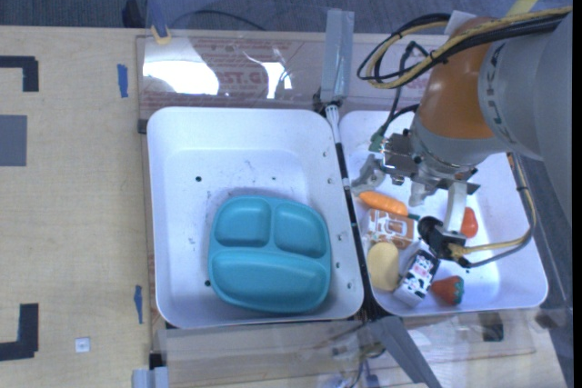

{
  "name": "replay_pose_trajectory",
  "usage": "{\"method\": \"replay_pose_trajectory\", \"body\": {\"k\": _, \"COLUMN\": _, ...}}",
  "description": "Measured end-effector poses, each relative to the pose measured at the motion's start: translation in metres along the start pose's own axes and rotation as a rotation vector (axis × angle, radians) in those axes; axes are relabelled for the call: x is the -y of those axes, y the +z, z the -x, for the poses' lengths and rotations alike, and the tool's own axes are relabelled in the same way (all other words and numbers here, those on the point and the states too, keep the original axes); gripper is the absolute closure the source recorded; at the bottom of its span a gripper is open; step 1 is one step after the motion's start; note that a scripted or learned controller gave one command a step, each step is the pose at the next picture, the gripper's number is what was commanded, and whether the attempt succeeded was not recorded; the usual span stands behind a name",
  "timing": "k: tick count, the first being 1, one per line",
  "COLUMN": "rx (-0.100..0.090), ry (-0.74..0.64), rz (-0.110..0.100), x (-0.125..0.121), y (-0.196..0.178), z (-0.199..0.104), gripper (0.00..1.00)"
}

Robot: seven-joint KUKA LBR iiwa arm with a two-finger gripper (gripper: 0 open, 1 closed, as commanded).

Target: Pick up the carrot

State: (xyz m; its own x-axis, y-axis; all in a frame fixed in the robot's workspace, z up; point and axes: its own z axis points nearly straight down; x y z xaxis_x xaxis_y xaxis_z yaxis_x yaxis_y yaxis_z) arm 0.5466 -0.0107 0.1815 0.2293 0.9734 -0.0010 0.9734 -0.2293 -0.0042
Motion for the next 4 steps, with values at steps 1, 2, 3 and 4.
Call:
{"method": "replay_pose_trajectory", "body": {"k": 1, "rx": 0.000, "ry": 0.000, "rz": 0.000, "x": 0.000, "y": 0.000, "z": 0.000, "gripper": 0.00}}
{"method": "replay_pose_trajectory", "body": {"k": 2, "rx": 0.000, "ry": -0.222, "rz": 0.002, "x": -0.011, "y": -0.001, "z": 0.015, "gripper": 0.00}}
{"method": "replay_pose_trajectory", "body": {"k": 3, "rx": 0.000, "ry": -0.414, "rz": 0.003, "x": -0.020, "y": -0.001, "z": -0.004, "gripper": 0.00}}
{"method": "replay_pose_trajectory", "body": {"k": 4, "rx": -0.001, "ry": -0.362, "rz": -0.002, "x": -0.008, "y": -0.001, "z": 0.002, "gripper": 0.00}}
